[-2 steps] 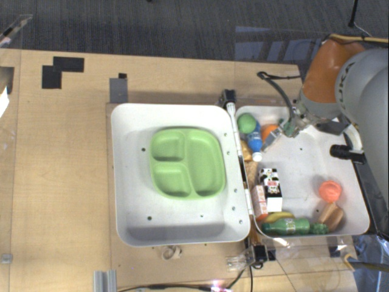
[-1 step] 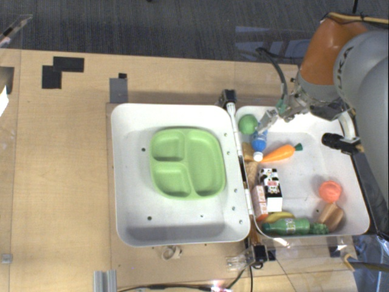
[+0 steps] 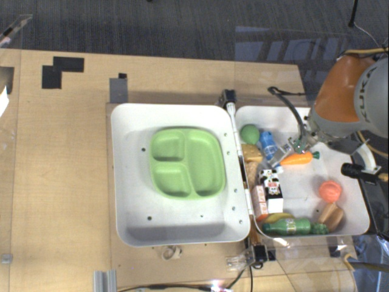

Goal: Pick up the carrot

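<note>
The carrot (image 3: 296, 159) lay in the right bin (image 3: 352, 224), near its middle toward the far side, orange body crosswise with its green tip pointing right. The gripper (image 3: 288, 151) sat at the carrot's left end, touching or just over it; whether it was wide, narrow or gripping could not be told. The arm (image 3: 349, 99) reached in from the right over the bin's far right corner, its orange band uppermost, the wrist angled down and left toward the carrot. Just left of the gripper stood a blue bottle (image 3: 267, 143) beside a green ball (image 3: 249, 133). The left bin (image 3: 121, 163) held a green tray (image 3: 185, 162).
</note>
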Available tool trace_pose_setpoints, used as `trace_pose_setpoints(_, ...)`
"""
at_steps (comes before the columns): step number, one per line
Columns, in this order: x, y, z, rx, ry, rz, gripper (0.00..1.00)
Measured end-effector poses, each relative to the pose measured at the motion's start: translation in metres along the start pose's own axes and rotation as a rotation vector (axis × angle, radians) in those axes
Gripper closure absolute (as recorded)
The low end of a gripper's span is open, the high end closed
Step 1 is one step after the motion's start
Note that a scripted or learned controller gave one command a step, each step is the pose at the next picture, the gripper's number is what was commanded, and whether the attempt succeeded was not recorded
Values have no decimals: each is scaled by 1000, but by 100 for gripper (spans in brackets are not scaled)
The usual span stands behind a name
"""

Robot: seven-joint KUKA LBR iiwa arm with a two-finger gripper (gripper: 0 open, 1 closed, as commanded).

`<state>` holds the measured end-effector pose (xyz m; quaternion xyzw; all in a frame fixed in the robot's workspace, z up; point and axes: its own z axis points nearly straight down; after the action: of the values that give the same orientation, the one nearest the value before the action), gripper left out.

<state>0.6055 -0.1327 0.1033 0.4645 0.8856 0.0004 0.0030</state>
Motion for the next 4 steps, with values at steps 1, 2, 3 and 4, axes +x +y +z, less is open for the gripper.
trace_pose_setpoints(1, 7, -36, 13, -8, -8, -344, 0)
trace_pose_setpoints(2, -31, -86, 14, -4, -10, -557, 0)
trace_pose_setpoints(3, -64, -32, 15, -6, -6, -476, 0)
trace_pose_setpoints(4, -23, -92, 6, -2, -2, -338, 0)
